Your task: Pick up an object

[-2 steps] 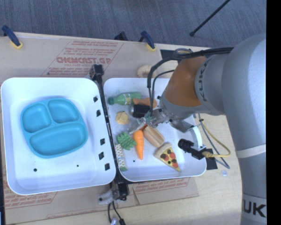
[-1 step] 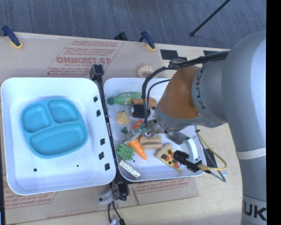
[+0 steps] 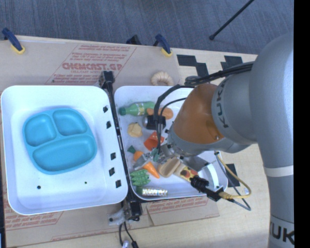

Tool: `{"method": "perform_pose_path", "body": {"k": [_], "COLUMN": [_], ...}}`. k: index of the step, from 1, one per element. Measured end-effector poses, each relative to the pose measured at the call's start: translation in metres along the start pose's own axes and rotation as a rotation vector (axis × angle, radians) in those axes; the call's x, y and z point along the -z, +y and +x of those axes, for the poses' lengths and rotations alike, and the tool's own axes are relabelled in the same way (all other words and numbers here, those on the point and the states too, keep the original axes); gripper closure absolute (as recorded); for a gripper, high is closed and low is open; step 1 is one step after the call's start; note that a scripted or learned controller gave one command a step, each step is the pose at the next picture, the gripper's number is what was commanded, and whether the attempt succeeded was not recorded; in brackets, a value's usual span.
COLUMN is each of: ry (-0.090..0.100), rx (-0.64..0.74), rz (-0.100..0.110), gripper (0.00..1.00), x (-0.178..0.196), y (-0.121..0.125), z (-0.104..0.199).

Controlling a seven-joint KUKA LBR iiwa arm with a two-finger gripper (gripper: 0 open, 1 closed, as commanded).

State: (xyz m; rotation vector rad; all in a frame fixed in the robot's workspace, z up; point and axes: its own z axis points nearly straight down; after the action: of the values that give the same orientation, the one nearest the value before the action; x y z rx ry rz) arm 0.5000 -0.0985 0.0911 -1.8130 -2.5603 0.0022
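Camera view: the arm [image 3: 217, 118] reaches low into the right bin [image 3: 125, 94], its jaws somewhere among the toy foods; whether they stand apart or together I cannot tell, since the wrist hides them. No object looks lifted yet, so the pick remains undone. A green bottle [image 3: 136, 108] lies beyond them, green lettuce [image 3: 140, 177] nearer the front rim.

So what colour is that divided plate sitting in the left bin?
Light blue. The divided plate has three compartments and stands out against the white left bin in the camera view.
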Motion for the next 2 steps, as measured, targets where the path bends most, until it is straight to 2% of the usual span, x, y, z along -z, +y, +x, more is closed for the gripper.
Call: {"method": "perform_pose_path", "body": {"k": [1,2], "ry": [-0.001,-0.001], "rx": [0.005,0.010], "rz": [0.001,0.002], "gripper": [1.00,1.00], "x": [0.0100,0.0198], "y": [0.0004,0.0008], "z": [-0.0003,-0.0004]}}
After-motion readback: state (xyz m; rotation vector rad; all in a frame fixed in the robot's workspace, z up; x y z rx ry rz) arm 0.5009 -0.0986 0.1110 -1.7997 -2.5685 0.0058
